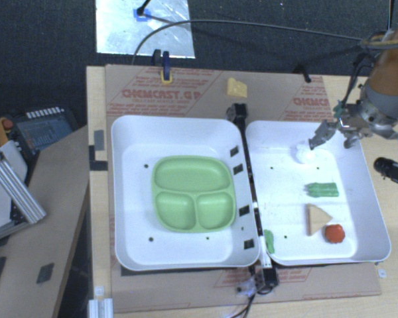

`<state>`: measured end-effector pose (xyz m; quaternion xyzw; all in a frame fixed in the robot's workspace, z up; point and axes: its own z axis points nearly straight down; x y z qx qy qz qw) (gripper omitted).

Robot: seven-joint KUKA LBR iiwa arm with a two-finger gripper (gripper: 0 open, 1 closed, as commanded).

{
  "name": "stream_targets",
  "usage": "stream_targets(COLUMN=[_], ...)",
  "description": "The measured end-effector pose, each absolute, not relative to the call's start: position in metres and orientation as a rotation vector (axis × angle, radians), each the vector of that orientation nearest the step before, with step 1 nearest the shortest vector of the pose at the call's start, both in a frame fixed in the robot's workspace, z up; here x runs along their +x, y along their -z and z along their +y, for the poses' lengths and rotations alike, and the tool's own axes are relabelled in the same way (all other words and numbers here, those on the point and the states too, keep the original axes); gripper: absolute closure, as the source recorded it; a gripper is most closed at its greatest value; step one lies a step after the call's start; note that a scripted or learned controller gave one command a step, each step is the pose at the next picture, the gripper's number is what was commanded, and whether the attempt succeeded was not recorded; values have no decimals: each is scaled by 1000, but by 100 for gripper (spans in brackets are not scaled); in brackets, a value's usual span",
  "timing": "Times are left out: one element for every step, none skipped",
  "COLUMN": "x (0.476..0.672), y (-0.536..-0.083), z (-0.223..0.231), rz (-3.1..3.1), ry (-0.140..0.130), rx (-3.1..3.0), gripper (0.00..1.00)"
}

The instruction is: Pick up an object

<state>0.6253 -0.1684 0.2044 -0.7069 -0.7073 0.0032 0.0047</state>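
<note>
I see a small white object (302,153) in the upper part of the right bin (365,197), touching or just beside the gripper (316,142), whose tip points down-left at it. I cannot tell how the jaws stand. Lower in that bin lie a green block (322,190), a tan wedge (316,217) and, just beside the wedge, a red ball (333,233). A green strip (269,241) lies at the bin's lower left edge. The left bin (129,177) holds a green divided plate (191,193). The arm (388,85) enters at upper right.
</note>
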Motion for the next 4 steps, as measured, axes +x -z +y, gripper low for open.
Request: stream_targets(x=[628,629,626,627], y=[-212,-150,-105,-84], z=[-168,-171,-163,-162], rz=[-2226,-2222,-2225,-2227], ry=[1,-2,-1,0], rx=[-2219,-2219,-2215,-2216], gripper=[0,0,0,0])
